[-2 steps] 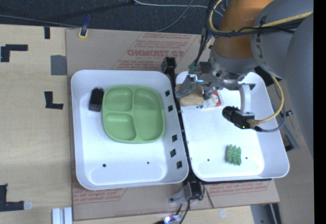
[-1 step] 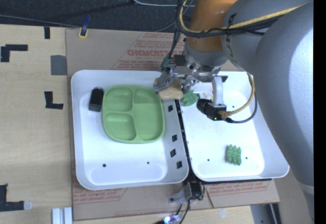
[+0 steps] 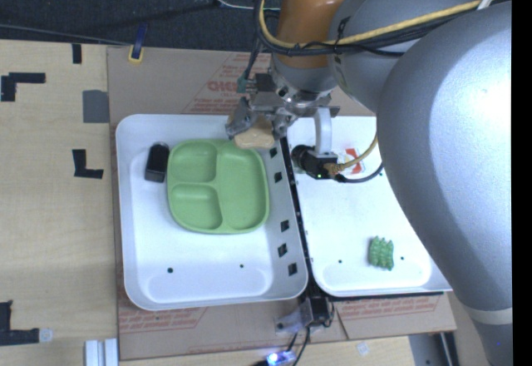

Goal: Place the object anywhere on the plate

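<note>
Two white bins sit side by side on a cardboard-covered bench. My gripper (image 3: 256,130) hangs over the far rim of the green plate (image 3: 219,186) (left bin), fingers clamped on a tan object (image 3: 254,138), seemingly poised to drop it there.

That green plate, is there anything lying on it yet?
Nearly bare: all three hollows of the green plate are empty. A tan object sits at its far rim under the pincer.

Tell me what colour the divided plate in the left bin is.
Light green: the plate shows clearly in the camera view.
</note>
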Available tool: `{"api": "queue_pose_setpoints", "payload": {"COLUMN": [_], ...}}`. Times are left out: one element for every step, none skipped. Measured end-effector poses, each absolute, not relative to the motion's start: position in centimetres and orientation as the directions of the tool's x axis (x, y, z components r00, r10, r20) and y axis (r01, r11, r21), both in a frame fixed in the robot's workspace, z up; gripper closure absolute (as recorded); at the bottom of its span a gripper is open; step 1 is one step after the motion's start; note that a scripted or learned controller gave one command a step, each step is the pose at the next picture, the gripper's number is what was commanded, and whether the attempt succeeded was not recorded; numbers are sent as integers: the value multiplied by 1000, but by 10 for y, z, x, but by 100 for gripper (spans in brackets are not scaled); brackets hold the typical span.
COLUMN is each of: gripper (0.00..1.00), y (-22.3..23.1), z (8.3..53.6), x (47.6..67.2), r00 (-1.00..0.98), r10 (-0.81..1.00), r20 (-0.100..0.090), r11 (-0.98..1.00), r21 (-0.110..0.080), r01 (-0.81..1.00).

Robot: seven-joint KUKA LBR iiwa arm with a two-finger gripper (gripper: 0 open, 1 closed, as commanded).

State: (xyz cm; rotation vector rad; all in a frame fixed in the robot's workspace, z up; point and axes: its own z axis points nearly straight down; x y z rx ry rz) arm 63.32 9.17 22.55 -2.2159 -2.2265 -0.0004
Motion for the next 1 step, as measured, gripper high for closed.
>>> {"api": "queue_pose_setpoints", "payload": {"gripper": [100], "y": [142], "z": [214], "x": [646], "r00": [-5], "r10": [1000], "r20": [0], "r11": [5], "r21": [-1], "r01": [1000]}}
